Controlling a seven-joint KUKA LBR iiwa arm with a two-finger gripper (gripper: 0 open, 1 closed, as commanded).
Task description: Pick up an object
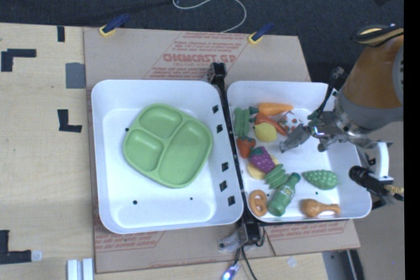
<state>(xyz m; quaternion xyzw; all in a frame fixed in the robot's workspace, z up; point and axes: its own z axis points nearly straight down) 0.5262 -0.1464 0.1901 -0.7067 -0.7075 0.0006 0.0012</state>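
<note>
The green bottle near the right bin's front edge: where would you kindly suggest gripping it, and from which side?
Probably across the green bottle at its mid-body, coming from above. It lies tilted on the bin floor, so fingers should close across its narrow width; the pretzel crowds its lower end.

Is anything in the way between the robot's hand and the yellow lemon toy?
Nothing visible stands between them. The hand hangs over the right bin, just right of the lemon. Other toys crowd the lemon, though: the carrot lies behind it and the purple grapes in front.
</note>
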